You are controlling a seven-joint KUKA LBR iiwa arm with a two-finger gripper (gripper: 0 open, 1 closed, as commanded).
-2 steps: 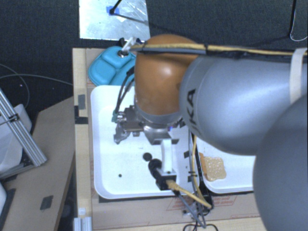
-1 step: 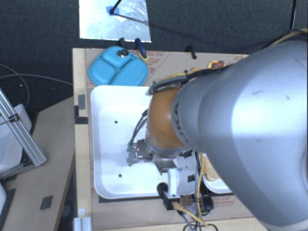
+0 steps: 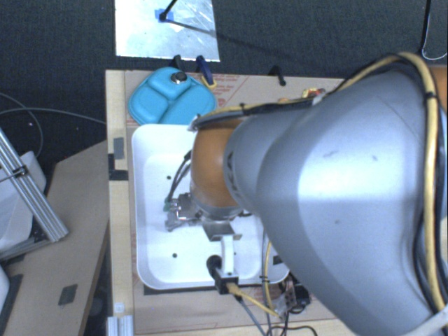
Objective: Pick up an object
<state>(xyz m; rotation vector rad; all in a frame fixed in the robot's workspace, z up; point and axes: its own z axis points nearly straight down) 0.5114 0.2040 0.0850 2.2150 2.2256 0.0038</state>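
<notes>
My grey arm with its orange band (image 3: 210, 165) reaches in from the right and hangs low over the left white bin (image 3: 150, 187). The gripper (image 3: 180, 213) shows as a cluster of metal parts below the orange band, just above the bin floor near its middle. The arm hides what lies under it. I see nothing that is clearly held. Two small dark specks (image 3: 170, 179) lie on the bin floor beside the gripper.
A blue rounded plastic item (image 3: 171, 98) lies behind the bin's far rim. A shiny foil sheet (image 3: 166, 19) lies further back. The arm covers the right bin. Cables (image 3: 269, 306) hang by the front edge, and aluminium rails (image 3: 28, 194) stand at the left.
</notes>
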